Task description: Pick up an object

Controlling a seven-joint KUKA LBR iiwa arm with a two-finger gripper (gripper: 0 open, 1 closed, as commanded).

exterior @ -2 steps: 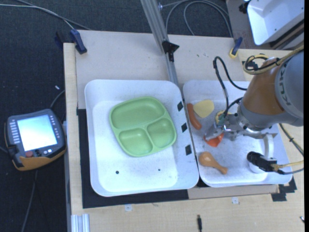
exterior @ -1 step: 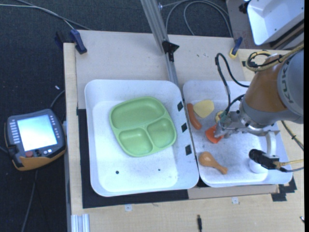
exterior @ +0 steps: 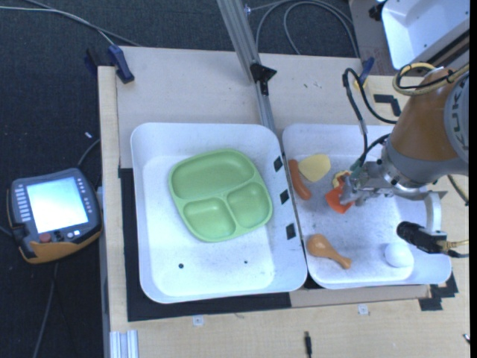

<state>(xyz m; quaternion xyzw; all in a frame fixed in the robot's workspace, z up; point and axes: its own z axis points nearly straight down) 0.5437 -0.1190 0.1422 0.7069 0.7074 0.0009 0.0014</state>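
My gripper (exterior: 347, 192) hangs low over the middle of the right bin (exterior: 365, 271), right above a small orange-red object (exterior: 337, 201) that peeks out at its lower left. A yellow piece (exterior: 316, 167) lies just to the left of it, next to an orange-red sausage (exterior: 300, 179) along the bin's left wall. A tan drumstick-shaped toy (exterior: 328, 249) rests near the bin's front. A white ball (exterior: 397, 255) sits at the front right corner.
The left bin (exterior: 160, 267) holds a green divided plate (exterior: 220, 194). A metal pole (exterior: 242, 36) slants down to the seam between the bins. A black cable (exterior: 356, 99) runs to the wrist. A teach pendant (exterior: 51, 211) lies left of the bench.
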